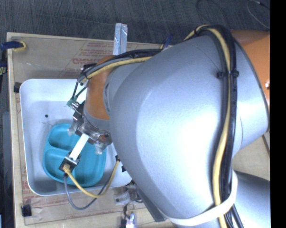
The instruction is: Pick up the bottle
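Observation:
A bright blue plastic thing with rounded lobes [57, 148] lies in the left white bin [31, 108], toward its near half. From its shape I cannot tell for sure that it is the bottle. My gripper [94, 139] hangs low over the blue thing's right part, just below the orange band of the wrist [95, 101]. The wrist and the big grey arm [190, 127] hide where the gripper meets the blue thing. The arm also covers the right bin.
The bin's far-left floor [41, 113] is bare white, with a small dark speck. A blue clamp [12, 45] grips the bench's far-left corner. A metal post [120, 38] stands at the back edge.

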`<state>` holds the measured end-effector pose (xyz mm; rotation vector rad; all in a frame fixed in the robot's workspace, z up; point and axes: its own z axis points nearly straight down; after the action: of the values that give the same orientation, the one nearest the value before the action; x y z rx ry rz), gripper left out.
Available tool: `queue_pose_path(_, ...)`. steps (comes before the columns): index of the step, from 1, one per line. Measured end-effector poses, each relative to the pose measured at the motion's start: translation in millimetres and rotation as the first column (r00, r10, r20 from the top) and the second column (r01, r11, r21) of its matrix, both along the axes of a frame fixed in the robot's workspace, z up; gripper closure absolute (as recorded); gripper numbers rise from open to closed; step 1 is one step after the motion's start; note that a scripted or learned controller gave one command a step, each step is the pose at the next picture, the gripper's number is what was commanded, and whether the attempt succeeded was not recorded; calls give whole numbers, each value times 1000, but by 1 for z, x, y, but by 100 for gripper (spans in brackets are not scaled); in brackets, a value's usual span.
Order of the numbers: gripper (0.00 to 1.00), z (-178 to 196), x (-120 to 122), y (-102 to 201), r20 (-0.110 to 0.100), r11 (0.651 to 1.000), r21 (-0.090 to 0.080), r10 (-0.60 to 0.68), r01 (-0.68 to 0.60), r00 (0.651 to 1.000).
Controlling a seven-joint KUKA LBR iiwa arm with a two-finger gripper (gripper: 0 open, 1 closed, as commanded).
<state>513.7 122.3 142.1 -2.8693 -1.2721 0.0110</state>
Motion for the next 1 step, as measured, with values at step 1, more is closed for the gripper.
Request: queue_pose_path(1, 0, 108, 8, -92, 3, 999, 3, 32, -32, 999)
